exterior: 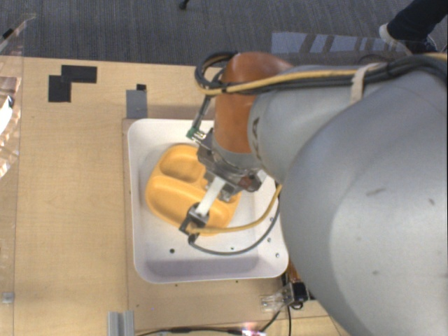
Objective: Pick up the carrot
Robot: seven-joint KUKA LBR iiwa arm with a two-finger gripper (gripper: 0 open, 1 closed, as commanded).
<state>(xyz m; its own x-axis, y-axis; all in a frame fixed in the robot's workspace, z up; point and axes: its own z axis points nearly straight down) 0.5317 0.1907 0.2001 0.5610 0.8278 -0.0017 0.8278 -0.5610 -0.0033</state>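
A lumpy yellow-orange thing (175, 187), like a soft pepper or squash, lies in the left middle of the white bin (210, 261). My gripper (222, 179) hangs low over its right side, below the orange wrist band (241, 110). The wrist hides the fingers and whatever lies directly beneath them. My large grey arm (364, 187) covers the bin's right edge and everything to the right of it.
The bin's front strip and left wall are bare white. Black L-shaped markings (70, 82) and a small grey bracket (136, 103) sit on the wooden bench behind the bin. A yellow cable (241, 224) loops over the bin floor.
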